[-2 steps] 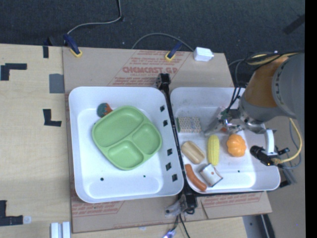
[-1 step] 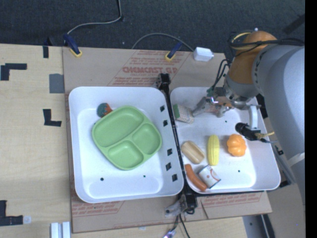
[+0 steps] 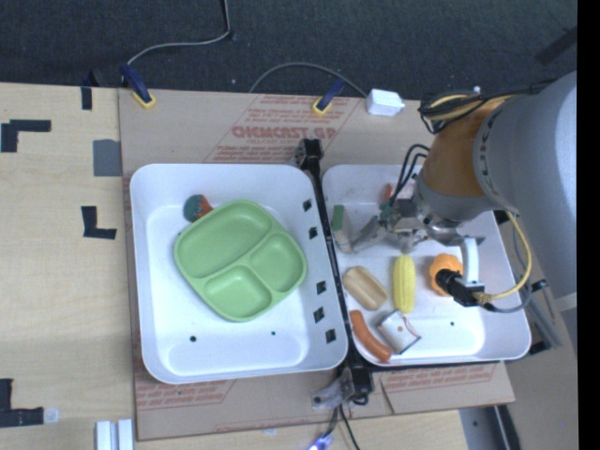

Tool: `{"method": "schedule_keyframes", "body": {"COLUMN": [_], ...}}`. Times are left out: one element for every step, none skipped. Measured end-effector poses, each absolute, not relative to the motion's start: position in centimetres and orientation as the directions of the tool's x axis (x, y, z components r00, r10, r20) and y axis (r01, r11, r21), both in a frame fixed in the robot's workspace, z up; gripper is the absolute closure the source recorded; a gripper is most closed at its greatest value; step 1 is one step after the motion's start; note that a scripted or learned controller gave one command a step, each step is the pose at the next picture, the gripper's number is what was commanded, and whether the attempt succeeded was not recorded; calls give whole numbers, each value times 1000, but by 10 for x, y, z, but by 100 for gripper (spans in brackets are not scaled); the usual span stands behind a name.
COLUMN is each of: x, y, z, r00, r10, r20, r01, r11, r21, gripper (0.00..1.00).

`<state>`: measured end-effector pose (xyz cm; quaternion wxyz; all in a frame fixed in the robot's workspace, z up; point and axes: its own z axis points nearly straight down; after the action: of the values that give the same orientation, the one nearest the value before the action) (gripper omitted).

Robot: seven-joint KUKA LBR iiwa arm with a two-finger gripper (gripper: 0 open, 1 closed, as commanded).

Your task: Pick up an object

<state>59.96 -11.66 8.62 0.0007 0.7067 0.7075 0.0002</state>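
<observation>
You have two white bins side by side on the tabletop (image 3: 56, 251), the left bin (image 3: 155, 279) and the right bin (image 3: 487, 331), with a black divider strip where they meet. In the left bin a green divided plate (image 3: 240, 259) lies tilted near the middle, and a small teal and red object (image 3: 197, 206) sits just beside its far left corner, toward the bin's back wall. In the right bin the arm (image 3: 487, 162) comes in from the right side, its orange band above the wrist, and the gripper (image 3: 394, 231) is low over the bin's back half; you cannot tell from this angle how far it is open or whether it has hold of anything. Just in front of it an ear of corn (image 3: 404, 283) stands lengthwise, with a tan bread roll (image 3: 365, 287) to its left and an orange object (image 3: 444, 274) to its right. Near the bin's front edge you see a sausage (image 3: 368, 337) touching a small white and red carton (image 3: 399, 332). A green piece (image 3: 337, 217) lies by the divider
</observation>
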Motion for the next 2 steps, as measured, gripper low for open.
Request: {"method": "schedule_keyframes", "body": {"x": [557, 558], "y": [-119, -120], "z": [87, 96], "r00": [-1, -1], "r10": [1000, 1000], "r20": [-2, -4], "r01": [1000, 1000], "r11": [1, 1], "r21": [5, 7], "gripper": [0, 100]}}
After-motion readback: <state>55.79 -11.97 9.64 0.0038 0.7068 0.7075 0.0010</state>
